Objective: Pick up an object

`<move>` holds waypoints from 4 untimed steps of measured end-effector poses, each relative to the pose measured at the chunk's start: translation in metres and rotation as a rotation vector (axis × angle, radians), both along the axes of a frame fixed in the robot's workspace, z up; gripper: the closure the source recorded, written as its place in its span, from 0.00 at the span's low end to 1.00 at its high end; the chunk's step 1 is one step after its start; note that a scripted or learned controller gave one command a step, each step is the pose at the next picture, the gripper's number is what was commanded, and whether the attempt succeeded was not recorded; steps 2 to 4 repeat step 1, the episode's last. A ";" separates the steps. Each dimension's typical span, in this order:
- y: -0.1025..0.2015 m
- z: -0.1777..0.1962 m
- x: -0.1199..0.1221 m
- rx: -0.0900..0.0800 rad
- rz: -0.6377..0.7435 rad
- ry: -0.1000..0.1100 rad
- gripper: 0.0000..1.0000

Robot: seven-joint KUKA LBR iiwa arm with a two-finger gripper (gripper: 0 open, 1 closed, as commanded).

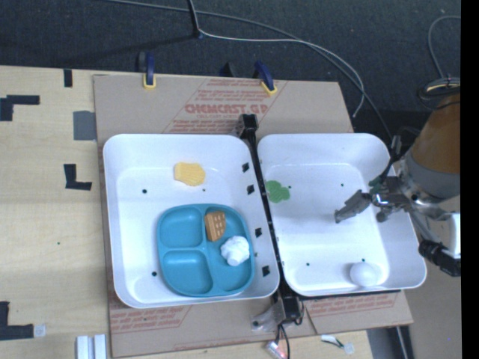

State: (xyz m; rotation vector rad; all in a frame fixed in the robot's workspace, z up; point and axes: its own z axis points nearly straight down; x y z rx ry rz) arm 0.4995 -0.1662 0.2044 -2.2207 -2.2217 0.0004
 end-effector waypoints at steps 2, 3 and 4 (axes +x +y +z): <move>0.060 0.103 0.054 0.000 0.007 -0.010 0.00; 0.060 0.103 0.054 0.000 0.007 -0.010 0.00; 0.060 0.103 0.054 0.000 0.007 -0.010 0.00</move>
